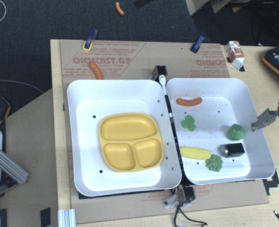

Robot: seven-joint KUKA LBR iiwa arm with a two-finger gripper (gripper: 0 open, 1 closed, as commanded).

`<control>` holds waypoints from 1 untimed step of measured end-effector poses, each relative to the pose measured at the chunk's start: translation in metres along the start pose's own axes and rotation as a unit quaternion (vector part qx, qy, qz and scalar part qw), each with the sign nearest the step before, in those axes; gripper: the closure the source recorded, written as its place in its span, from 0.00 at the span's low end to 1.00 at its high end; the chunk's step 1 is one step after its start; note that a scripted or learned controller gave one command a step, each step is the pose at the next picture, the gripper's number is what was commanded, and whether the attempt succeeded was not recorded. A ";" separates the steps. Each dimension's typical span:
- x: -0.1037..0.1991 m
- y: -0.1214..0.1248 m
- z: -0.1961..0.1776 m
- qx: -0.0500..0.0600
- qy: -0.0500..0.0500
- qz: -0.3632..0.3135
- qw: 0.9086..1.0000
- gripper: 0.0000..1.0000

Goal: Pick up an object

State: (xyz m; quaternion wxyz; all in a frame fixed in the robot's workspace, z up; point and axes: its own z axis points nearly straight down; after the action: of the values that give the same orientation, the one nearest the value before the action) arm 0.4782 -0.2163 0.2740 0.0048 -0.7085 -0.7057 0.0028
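The right bin (253,98) holds several toy foods. An orange sausage (188,100) lies near its back. A green broccoli piece (188,123) sits left of centre. A yellow corn cob (195,152) lies near the front, with a second broccoli (214,162) beside it. A black block (232,149) rests near the front right, and a round green item (235,132) sits just behind it. My gripper (262,122) reaches in at the bin's right rim, just right of the round green item and apart from it.
The left bin (82,103) holds a yellow divided plate (131,141). An orange sausage (96,70) lies on the cardboard behind the left bin. A small carton (235,55) stands at the back right. Clamps (89,40) pin the board's far edge.
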 end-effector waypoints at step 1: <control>0.001 0.002 -0.006 -0.006 -0.002 -0.002 1.000 0.00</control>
State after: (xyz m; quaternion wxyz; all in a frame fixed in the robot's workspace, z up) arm 0.4805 -0.2157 0.2797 -0.0006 -0.7071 -0.7071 0.0000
